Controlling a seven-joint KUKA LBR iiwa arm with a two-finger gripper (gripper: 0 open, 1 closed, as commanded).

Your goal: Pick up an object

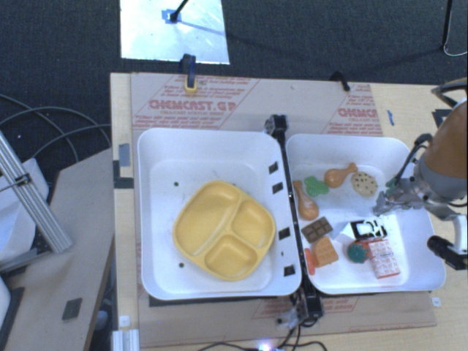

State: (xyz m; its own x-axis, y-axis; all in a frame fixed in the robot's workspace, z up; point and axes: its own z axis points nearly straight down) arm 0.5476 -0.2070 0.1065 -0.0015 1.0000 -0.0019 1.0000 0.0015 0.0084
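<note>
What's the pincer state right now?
Pincer: cannot be told; it hovers over the right bin, nothing seen held.

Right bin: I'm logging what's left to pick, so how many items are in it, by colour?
Orange or tan: 4, a drumstick, a cookie, a sausage-like piece, an orange block
Green or teal: 2, a leafy piece, a round piece
Brown: 1, a chocolate bar
Red and white: 1, a packet
Total: 8

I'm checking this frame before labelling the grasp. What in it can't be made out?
- Gripper: too small and blurred in the camera view to tell how the jaws stand.
- Arm: cut off by the right edge.
- Small items in the right bin, such as the printed packet: too small to identify.
</note>
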